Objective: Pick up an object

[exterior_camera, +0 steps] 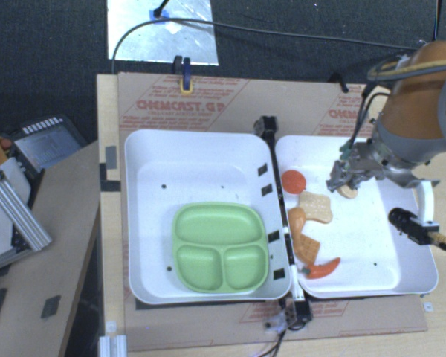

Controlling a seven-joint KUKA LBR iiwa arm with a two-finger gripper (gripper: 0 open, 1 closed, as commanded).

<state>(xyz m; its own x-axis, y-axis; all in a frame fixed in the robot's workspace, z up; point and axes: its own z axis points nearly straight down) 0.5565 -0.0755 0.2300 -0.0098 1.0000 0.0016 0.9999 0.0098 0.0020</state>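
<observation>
The right bin [372,274] holds several toy food pieces along its left side. A red round slice [293,181] lies nearest the back, then a pale bread-like slice [317,207], a small orange piece [296,219], an orange-brown wedge [307,248] and a red pepper [323,268] at the front. My gripper [343,178] hangs low over the back middle of this bin, right of the red slice. A small tan piece [348,193] peeks out just under and in front of it; whether the two touch is unclear.
The left bin [156,162] carries a green divided plate [219,245] at its front right. A black-clipped divider [276,199] separates the bins. The right half of the right bin floor is bare white. A cardboard sheet [208,99] lies beneath both bins.
</observation>
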